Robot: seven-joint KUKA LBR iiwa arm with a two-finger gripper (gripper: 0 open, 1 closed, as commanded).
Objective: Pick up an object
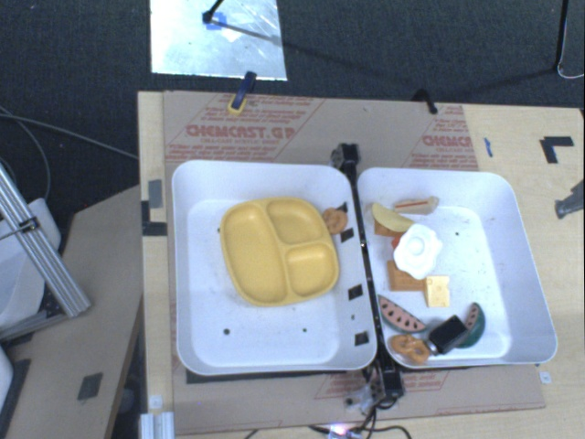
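The right bin [512, 245] holds several toy foods. They include a fried egg [418, 250], a hot dog [416, 205], a pale yellow slice [389, 218], a cheese cube [438, 291], a watermelon slice [400, 314], a black block [447, 333] and a pretzel [409, 347]. A yellow divided plate [279, 250] lies in the left bin [196, 245], with a small brown piece [335, 219] at its right rim. A grey tip of my gripper [571, 199] pokes in at the right edge, outside the right bin and away from all the objects.
A dark divider [364, 245] runs between the two bins. A metal sheet [218, 24] lies on the floor behind the bench, and an aluminium frame [37, 245] stands at the left. A yellow-and-blue clip [241, 94] sits on the bench's back edge.
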